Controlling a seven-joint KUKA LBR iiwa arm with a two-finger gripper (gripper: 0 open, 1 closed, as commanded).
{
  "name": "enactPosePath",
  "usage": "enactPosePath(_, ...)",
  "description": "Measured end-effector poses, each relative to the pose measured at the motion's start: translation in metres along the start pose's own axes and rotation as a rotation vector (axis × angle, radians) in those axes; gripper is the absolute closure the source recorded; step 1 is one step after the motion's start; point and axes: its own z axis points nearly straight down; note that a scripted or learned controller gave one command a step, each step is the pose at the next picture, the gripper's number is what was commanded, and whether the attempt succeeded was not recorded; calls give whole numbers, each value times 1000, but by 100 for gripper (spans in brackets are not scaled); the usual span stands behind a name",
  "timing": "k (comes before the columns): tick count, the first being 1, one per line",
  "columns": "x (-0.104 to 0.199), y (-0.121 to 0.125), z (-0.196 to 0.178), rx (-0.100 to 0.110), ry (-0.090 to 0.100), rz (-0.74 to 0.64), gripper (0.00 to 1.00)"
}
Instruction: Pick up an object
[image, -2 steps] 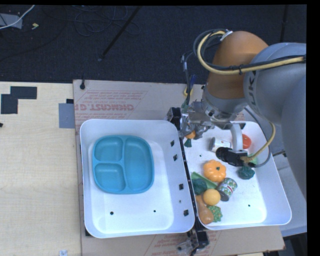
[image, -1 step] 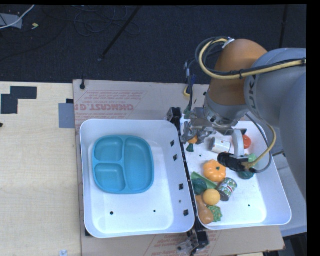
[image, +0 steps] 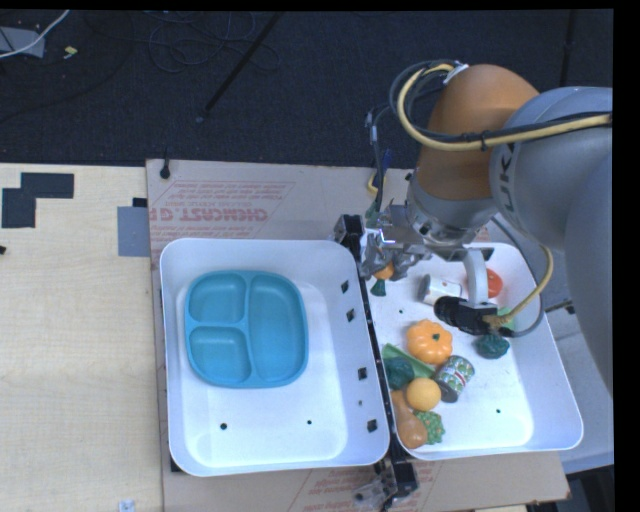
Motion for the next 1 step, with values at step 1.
enactPosePath(1, 1, 7, 2, 1, 0, -1, 100)
